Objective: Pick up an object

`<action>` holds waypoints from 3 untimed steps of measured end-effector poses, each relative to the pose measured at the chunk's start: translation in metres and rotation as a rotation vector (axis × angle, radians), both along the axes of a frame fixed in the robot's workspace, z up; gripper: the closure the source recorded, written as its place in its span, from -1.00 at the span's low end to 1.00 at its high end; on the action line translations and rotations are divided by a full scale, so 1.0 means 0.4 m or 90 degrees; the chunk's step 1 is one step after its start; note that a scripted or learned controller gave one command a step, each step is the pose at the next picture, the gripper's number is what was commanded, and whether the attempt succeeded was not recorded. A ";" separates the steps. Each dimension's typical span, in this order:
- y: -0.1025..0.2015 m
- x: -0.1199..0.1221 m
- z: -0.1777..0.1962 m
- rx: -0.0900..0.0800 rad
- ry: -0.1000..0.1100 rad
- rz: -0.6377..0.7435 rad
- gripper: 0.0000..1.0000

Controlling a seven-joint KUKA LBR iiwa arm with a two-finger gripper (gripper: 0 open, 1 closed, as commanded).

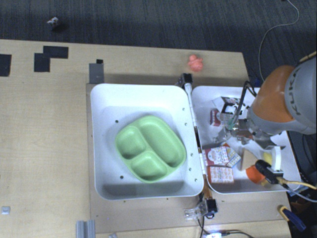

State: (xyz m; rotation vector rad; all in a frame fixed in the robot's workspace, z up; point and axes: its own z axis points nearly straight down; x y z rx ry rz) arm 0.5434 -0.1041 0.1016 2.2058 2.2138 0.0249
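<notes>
From my station I see the bench (44, 148) running across the view with the two white bins set side by side on it, and the grey arm (282, 100) with its orange band reaching in from the right. The left bin (106, 103) holds one thing, a green divided plate (151, 148) lying flat near its middle, well apart from the arm. The right bin (200, 103) is where the work is: the gripper (232, 129) hangs low over its clutter, toward the side nearest the left bin. I cannot tell how far open it is or whether it has anything in it, since the wrist and the jumble under it hide that part. Just beside it, toward the near edge, lie two red-and-white packets, the upper packet (220, 156) and the lower packet (221, 174), flat and touching each other. A third packet (215, 117) sits on the gripper's far side, by a crumpled clear wrapper (225, 103). A small orange thing (253, 173) lies near the bin's front wall. Outside the bins, a pink lump (195, 62) rests on the bench by the far edge. My read is that this is the reach-and-grasp step, with nothing shown lifted. The next move, as I judge it, calls for closing on one item, likely one of the packets, then a straight lift to check it comes away. Flat packets may slip.
</notes>
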 end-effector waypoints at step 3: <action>0.041 0.061 -0.038 0.000 0.011 0.001 -1.00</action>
